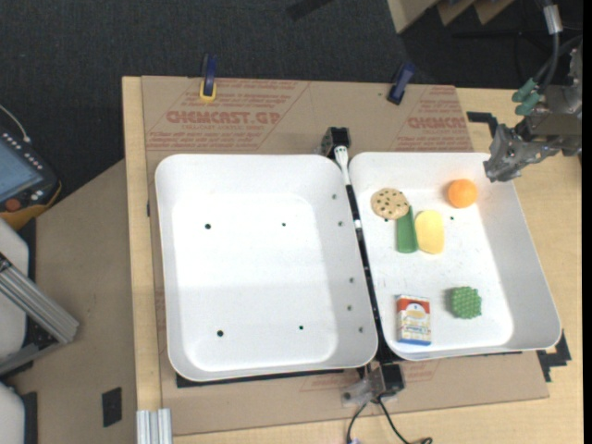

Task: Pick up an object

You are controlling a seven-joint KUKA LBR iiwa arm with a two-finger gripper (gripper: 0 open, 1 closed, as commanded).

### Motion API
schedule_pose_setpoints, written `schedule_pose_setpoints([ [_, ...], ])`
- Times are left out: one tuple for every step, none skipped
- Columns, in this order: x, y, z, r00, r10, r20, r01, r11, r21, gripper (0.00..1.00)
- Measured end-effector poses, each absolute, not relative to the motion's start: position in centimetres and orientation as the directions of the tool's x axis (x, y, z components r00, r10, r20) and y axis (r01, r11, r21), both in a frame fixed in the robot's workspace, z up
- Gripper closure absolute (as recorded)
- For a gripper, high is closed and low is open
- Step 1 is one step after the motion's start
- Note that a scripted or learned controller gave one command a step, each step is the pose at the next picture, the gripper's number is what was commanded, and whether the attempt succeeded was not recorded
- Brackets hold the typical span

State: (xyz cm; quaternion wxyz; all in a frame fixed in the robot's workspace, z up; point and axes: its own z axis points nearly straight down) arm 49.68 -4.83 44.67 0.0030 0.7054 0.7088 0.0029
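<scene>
1. dark carpet surrounds a cardboard-covered worktop [277, 109] carrying two shallow white bins: the left bin [176, 248] and the right bin [527, 276].
2. candidate objects all lie in the right bin: an orange ball [462, 192] at the far right, a round cookie [389, 203] at the far left, a green stick [405, 233] touching a yellow block [429, 231] at centre, a small carton [414, 320] at the near edge, and a green knobbly ball [464, 302] to its right.
3. risk: the orange ball is likely to roll away if contacted off-centre.
4. risk: the green stick and yellow block touch; a descent between them could jam or push both aside.
5. risk: the carton sits near the bin wall, so collision with the rim is possible.
6. arm pose: the gripper [504, 165] hangs over the far right corner of the right bin, just beside the orange ball, wrist reaching in from the right.
7. fingers: cannot tell whether wide or narrow; nothing visible between them.
</scene>
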Motion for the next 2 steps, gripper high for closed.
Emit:
schedule_pose_setpoints([
  [47.7, -14.5, 36.5, 0.011, 1.0, -0.002, 1.0, -0.011, -0.008, 1.0],
  [48.0, -11.5, 40.1, -0.003, 1.0, -0.001, 1.0, 0.003, 0.006, 1.0],
])
